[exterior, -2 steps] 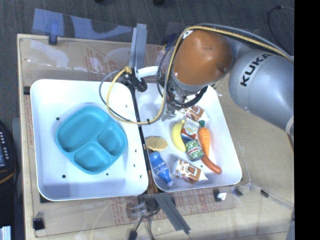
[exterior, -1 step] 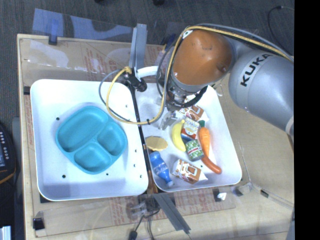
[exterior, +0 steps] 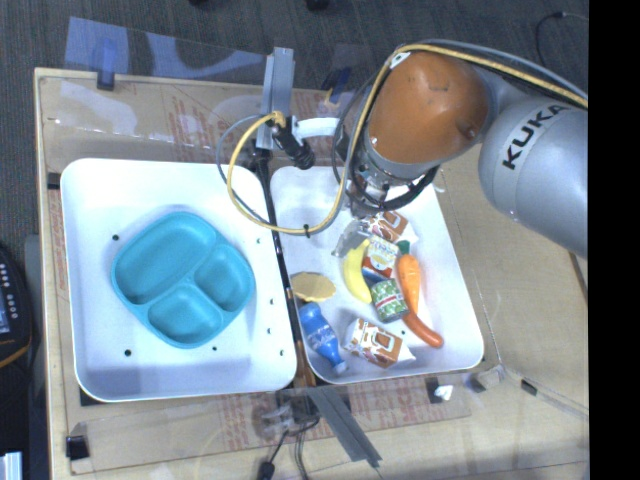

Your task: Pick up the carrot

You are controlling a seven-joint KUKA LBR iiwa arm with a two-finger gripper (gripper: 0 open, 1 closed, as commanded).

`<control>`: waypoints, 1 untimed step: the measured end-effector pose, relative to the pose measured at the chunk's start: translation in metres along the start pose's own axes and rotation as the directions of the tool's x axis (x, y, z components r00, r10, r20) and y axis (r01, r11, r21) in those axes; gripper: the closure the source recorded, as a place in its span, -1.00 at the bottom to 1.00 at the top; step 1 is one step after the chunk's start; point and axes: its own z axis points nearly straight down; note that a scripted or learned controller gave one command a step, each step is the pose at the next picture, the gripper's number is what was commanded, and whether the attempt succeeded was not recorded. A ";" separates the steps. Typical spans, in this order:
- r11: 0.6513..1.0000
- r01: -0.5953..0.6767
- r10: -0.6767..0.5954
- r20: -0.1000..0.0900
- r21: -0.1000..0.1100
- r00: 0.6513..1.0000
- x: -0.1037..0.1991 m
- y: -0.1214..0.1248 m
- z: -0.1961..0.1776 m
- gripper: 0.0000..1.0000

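Approach step: gripper (exterior: 357, 230) low over right bin (exterior: 462, 353), opening impossible to tell, nothing visibly held. Carrot (exterior: 415, 298) lying just right, beside banana (exterior: 354, 273). Next: shift right, descend.

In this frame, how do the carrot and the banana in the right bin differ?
The carrot is orange, long and tapered, running from near the bin's middle toward its lower right corner; the banana is yellow, shorter and curved. The carrot lies in the open at the right of the pile, while the banana sits further left, just below the gripper. Both lie in the right bin, flanking the same small cartons.
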 end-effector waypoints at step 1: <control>0.975 -0.220 0.220 0.006 -0.007 0.975 -0.006 0.041 -0.031 -1.00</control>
